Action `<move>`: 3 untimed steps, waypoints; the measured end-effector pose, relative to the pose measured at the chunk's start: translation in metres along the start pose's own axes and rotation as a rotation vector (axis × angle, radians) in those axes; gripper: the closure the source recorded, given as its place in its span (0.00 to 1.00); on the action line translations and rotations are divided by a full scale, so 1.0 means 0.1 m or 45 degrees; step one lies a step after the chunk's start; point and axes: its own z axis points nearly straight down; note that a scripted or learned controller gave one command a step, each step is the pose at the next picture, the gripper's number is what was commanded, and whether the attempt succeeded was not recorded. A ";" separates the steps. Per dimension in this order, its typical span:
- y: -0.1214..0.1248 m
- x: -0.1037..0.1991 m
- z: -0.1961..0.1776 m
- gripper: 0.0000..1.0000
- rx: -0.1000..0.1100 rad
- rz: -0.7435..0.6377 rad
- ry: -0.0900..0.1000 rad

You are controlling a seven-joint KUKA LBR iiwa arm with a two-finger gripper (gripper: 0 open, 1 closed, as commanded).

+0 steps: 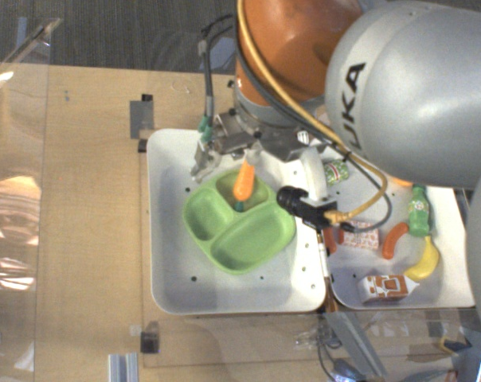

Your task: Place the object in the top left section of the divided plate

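Across the far right of my view looms the grey arm (408, 78) with its orange band, reaching over the table (73, 213) toward the left white bin (169, 285). I read that low, leaning posture as a delivery pose, since the wrist sits right over the green divided plate (256, 241), which lies slantwise in that bin. The right bin (455, 297) keeps the spare items: a yellow banana (425, 263), a red sausage-like piece (393, 238), a green bottle (417, 209) and a small brown carton (384, 286), all well apart from the plate. The end effector (224, 146) hangs at the plate's far edge; whether it is clenched or released I cannot tell from this slant. Just beside it on the right, the orange carrot (244, 181) stands tilted, its lower tip in the plate's far section. Which section counts as top left I cannot settle, so I judge placement close but unconfirmed.
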 end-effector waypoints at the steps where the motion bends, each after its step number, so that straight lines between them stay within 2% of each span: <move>1: 0.00 0.00 0.00 0.00 0.000 0.000 0.000; 3: 0.00 0.00 0.00 0.00 0.000 0.000 0.000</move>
